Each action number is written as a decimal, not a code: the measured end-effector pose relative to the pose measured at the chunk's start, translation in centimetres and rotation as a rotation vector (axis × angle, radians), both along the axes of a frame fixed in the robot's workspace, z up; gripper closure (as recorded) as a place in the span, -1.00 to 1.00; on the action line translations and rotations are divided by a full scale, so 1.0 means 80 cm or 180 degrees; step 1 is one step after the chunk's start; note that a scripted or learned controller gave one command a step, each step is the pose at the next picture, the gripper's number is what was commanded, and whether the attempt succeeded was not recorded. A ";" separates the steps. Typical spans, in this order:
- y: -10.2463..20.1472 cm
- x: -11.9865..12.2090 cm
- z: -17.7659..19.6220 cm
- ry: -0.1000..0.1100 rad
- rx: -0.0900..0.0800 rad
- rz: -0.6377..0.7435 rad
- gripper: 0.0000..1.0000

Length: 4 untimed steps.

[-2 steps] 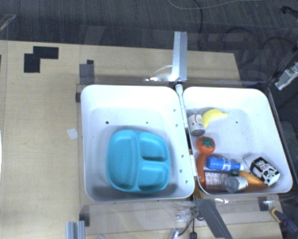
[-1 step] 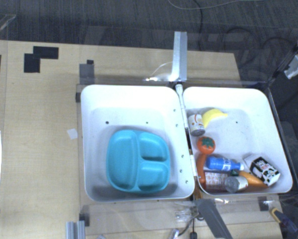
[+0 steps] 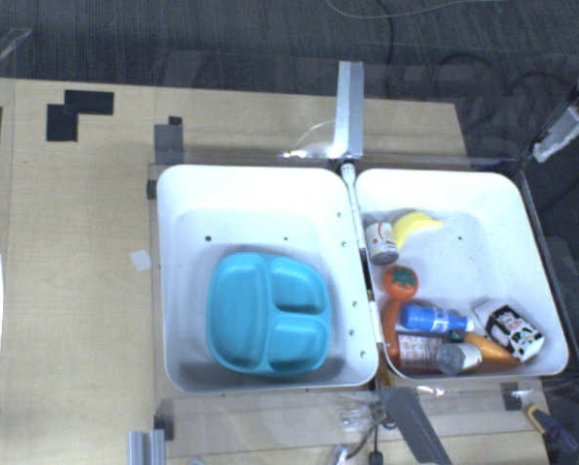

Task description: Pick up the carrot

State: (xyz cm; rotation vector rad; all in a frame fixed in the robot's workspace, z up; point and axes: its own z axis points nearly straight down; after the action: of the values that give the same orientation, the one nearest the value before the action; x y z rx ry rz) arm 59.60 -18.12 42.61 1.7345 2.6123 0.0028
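Note:
The carrot (image 3: 493, 347), a tapered orange piece, lies near the front of the right bin (image 3: 522, 211). It sits between a blue bottle (image 3: 433, 319) and a black-and-white patterned item (image 3: 514, 331), and a grey bottle cap (image 3: 453, 357) covers its left end. My gripper (image 3: 563, 136) is at the view's upper right, a pale shape beyond the right bin's far corner and well away from the carrot.
The right bin also holds a small can (image 3: 381, 241), a yellow banana-like item (image 3: 417, 226), a round orange fruit (image 3: 401, 281), and an orange strip (image 3: 389, 323) along the left wall. A blue divided plate (image 3: 268, 310) lies in the left bin (image 3: 183, 260).

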 end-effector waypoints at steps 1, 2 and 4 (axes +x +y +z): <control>0.002 0.001 0.014 -0.0015 -0.0006 0.0020 1.00; -0.027 -0.016 0.011 0.0010 -0.0002 0.0475 1.00; -0.030 -0.092 -0.010 -0.0007 -0.0022 0.2127 1.00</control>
State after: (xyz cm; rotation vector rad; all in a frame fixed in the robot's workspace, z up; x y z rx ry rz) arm 52.21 -20.56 41.83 0.7807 3.0323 -0.0012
